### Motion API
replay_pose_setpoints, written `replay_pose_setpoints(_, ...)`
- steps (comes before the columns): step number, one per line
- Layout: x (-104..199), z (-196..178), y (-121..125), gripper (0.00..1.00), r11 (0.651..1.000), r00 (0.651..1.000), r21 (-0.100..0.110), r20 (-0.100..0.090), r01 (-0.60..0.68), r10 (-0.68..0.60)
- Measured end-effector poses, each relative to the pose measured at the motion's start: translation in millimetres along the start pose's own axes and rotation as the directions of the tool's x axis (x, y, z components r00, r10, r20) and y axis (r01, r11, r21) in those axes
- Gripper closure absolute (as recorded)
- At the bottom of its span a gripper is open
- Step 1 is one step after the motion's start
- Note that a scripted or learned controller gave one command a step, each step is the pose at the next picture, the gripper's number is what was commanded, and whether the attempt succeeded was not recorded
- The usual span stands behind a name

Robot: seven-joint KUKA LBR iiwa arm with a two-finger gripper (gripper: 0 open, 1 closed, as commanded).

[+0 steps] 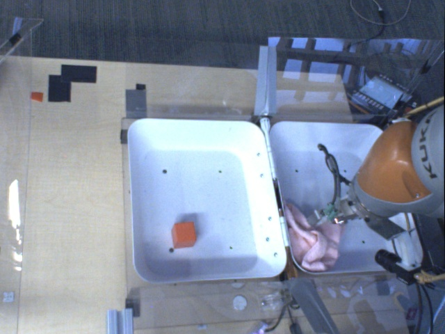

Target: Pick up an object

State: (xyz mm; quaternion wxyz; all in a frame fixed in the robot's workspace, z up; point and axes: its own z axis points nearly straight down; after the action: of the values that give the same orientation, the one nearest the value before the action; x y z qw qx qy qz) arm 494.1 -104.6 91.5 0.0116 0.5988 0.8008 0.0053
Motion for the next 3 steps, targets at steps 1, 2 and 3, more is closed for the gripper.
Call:
replay_pose_setpoints(1, -1.1, -13.0, 4.5, 1.00, 1.000, 1.000, -0.011, 0.005, 0.001, -0.001)
replay_pose_setpoints(2, -1.4, -13.2, 4.4, 0.00, 1.000, 1.000, -0.011, 0.006, 0.001, -0.001)
replay_pose_setpoints(3, -26.7, 4.2, 87.3, 0.00, 0.966, 0.966, 0.011, -0.004, -0.259, 0.259)
